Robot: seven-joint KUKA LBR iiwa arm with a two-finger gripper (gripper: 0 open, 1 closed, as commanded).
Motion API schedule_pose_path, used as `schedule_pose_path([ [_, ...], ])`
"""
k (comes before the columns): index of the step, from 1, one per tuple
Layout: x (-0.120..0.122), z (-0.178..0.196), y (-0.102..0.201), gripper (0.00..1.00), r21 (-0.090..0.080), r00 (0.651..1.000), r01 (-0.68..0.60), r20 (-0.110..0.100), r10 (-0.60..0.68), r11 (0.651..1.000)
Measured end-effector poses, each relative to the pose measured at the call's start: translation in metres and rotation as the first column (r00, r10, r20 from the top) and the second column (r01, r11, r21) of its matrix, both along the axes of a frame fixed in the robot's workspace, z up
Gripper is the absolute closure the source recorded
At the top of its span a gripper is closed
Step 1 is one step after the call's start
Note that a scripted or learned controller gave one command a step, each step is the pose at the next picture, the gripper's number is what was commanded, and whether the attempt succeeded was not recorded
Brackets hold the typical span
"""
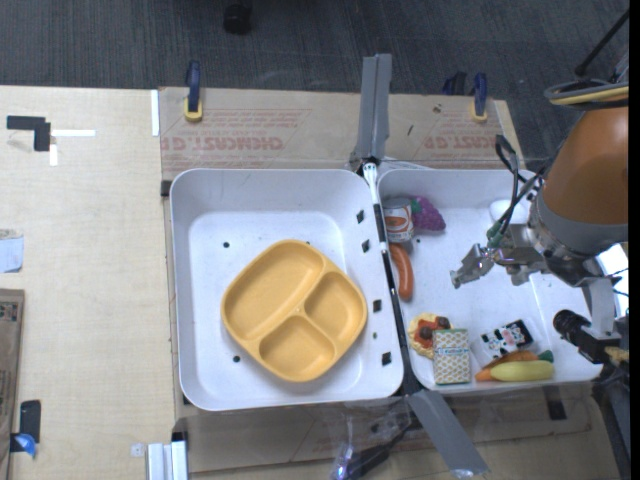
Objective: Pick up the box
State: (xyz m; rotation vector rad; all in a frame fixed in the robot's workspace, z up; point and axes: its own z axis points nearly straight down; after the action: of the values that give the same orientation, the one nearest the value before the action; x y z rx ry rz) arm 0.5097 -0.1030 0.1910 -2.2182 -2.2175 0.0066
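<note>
The box point(451, 356) is small and tan-green with a dotted face. It lies flat at the front left of the right bin point(455, 193), beside a toy pizza slice point(428, 330). My gripper point(468, 270) hangs over the middle of the right bin, behind the box and slightly to its right, and clear of it. The grey arm with its orange band point(590, 163) reaches in from the right.
In the right bin are a toy hot dog point(403, 271), a small can point(398, 222), purple grapes point(428, 213), a black-and-white item point(505, 336) and a yellow and orange toy vegetable point(517, 370). The left bin point(200, 268) holds a yellow divided plate point(293, 310).
</note>
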Motion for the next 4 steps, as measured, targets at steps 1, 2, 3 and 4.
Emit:
schedule_pose_path([
  [1, -0.003, -0.099, 0.003, 0.0, 0.0, 0.991, -0.135, 0.008, 0.135, 0.991],
  [2, 0.113, -0.101, -0.018, 0.0, 0.0, 0.976, -0.217, 0.004, 0.217, 0.976],
  [3, 0.142, -0.105, -0.004, 0.0, -0.006, 1.0, -0.023, -0.02, 0.023, 1.0],
  [4, 0.143, -0.098, -0.003, 1.0, -0.005, 0.999, -0.026, -0.021, 0.026, 1.0],
])
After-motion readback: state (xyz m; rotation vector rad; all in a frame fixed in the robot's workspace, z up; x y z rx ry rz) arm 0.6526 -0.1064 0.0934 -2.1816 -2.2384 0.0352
